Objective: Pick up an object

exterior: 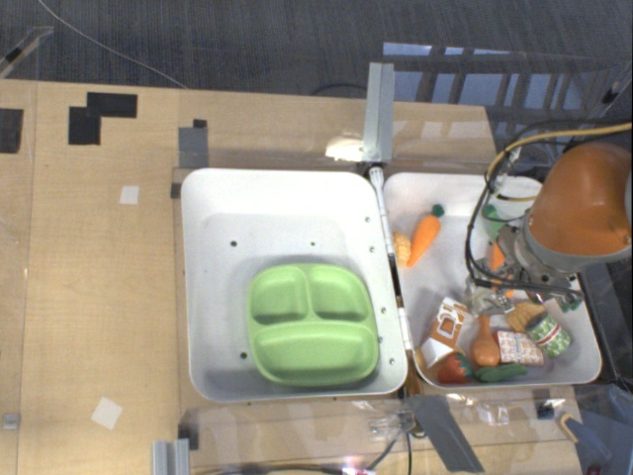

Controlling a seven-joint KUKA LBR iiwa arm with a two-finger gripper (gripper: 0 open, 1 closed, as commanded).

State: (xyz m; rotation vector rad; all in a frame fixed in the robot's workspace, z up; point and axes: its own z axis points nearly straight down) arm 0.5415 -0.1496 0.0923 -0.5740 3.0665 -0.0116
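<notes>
My gripper (506, 299) hangs low in the right bin (447, 198), under the arm's orange band (586, 200). It is over a pile of toy food at the bin's near right. In that pile lie a small carton (450, 325), a brown pear-shaped piece (485, 344), a red tomato (452, 367), a green vegetable (501, 372), a printed packet (519, 348) and a green-labelled can (552, 335). A carrot (425, 237) lies apart toward the bin's far left, next to a yellow piece (402, 250). The wrist hides whatever sits directly beneath it.
The left bin (218, 206) holds a green divided plate (312, 323). A white cup (515, 195) stands at the right bin's far side, partly behind the arm. A metal post (379, 107) rises behind the seam between the bins. Cables loop around the wrist.
</notes>
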